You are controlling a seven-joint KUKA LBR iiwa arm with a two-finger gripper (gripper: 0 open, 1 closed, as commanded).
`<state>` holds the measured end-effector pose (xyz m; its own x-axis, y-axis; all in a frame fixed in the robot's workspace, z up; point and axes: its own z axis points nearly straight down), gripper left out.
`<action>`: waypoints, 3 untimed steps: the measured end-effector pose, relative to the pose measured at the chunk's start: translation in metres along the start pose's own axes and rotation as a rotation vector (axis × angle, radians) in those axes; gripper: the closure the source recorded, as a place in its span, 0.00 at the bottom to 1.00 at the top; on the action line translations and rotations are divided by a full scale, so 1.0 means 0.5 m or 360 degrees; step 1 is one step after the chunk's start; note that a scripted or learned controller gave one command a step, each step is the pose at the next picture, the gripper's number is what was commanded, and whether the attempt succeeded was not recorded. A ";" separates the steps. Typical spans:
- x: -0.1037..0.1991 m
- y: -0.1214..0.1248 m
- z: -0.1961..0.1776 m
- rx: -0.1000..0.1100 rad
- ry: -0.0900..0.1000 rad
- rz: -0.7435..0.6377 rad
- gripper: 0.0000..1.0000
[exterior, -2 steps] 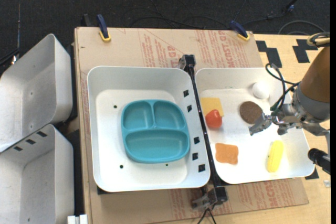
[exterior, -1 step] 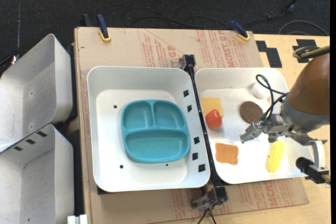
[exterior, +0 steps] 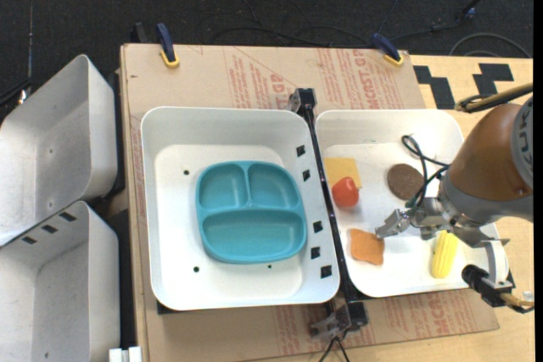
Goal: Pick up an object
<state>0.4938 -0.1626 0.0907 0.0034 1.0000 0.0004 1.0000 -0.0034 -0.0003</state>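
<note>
The right bin [exterior: 382, 119] holds several small items. A yellow block [exterior: 341, 169] lies at its left, with a red tomato-like piece [exterior: 344, 192] touching its lower edge. A brown round disc [exterior: 405, 180] lies near the middle. An orange wedge [exterior: 366, 247] lies toward the front, and a yellow corn cob [exterior: 443, 255] sits to its right. My gripper [exterior: 397, 224] hangs low over the bin between the orange wedge and the corn, just right of and above the wedge. I see nothing held in it. The arm's orange band [exterior: 496, 153] covers the bin's right side.
A teal divided plate [exterior: 251, 212] lies in the left bin [exterior: 165, 182]. A black divider [exterior: 318, 182] runs between the bins. Two more white tubs [exterior: 51, 148] stand off the bench at the left. Cables [exterior: 424, 157] trail from the wrist across the right bin.
</note>
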 end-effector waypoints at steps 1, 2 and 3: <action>0.001 0.003 -0.027 -0.0007 0.0002 -0.0001 1.00; -0.009 -0.009 -0.143 -0.0007 -0.0003 -0.0006 1.00; -0.001 0.007 -0.265 -0.0012 -0.0004 -0.0011 1.00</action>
<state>0.4971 -0.1633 0.2231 -0.0036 1.0000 -0.0024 1.0000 0.0037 0.0071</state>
